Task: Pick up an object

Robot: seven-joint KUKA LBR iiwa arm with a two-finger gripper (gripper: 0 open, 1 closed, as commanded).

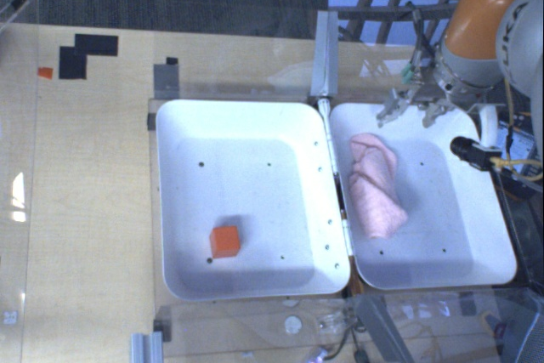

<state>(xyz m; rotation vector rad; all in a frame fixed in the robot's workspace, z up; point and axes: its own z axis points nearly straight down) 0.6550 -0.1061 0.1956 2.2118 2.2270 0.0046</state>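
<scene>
1. Orange block: sits in the left bin, well to the left of the pink cloth and nearer the bin's front edge. Looks small, stiff and light; probably easy to pinch across two flat opposite faces.
2. Pink cloth: lies bunched lengthwise in the right bin. Likely soft, light and limp; best pinched on a raised fold near the middle, not at a thin edge.
3. Gripper: hovers above and just right of the pink cloth's far end, fingers spread apart, nothing between them.
</scene>
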